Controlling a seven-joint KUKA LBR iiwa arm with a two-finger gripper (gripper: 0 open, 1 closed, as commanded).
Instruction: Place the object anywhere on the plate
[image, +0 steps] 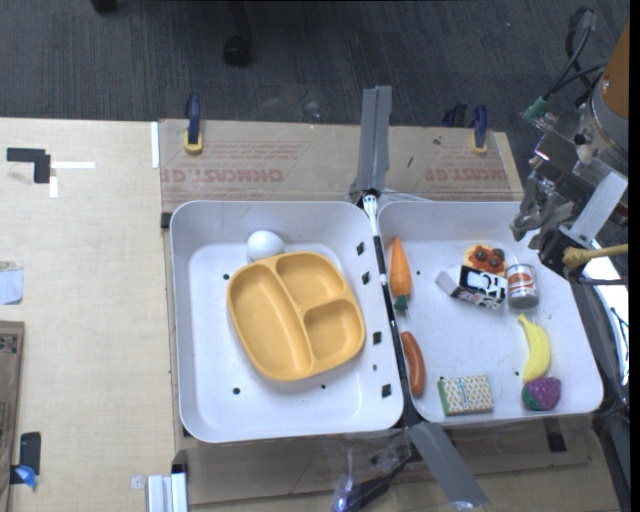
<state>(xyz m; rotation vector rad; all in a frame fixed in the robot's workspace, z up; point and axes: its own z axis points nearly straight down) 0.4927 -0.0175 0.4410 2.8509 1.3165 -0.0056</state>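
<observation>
Pincer (541, 222) above right bin's (470, 215) far corner, touching nothing visible.

Yellow plate (296, 315), orange carrot (400, 270)

Two shallow white bins sit side by side: the left bin (200, 330) holds one yellow three-compartment plate (295, 315) and one white ball (265, 243). The right bin (450, 235) holds seven items: one orange carrot (400, 270), one brown sausage (412, 362), one yellow banana (537, 347), one purple grape bunch (541, 393), one small tin can (521, 285), one printed carton (482, 275) and one green box (466, 394).

Glossy yellow plastic plate (296, 316); smooth white plastic bins (200, 400).
</observation>
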